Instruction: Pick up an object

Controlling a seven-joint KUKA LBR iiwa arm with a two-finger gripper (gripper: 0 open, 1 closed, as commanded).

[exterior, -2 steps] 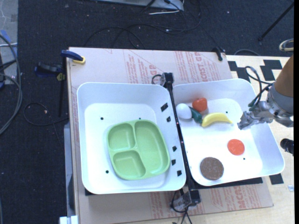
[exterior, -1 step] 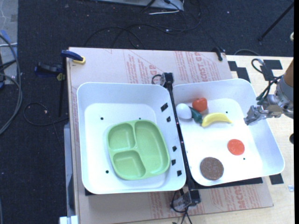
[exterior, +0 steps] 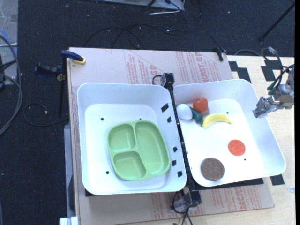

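The right bin holds a yellow banana, a red pepper, a white egg-like piece, a small dark green piece, a flat orange-red disc and a brown round patty. My gripper hangs at the right bin's outer rim, to the right of the banana, and none of the objects touch it. It looks small and grey against the rim.
The left bin holds a green divided plate. Black clips line the divider between the bins. A cardboard sheet lies under both bins. A blue-and-yellow clamp sits at its far left corner.
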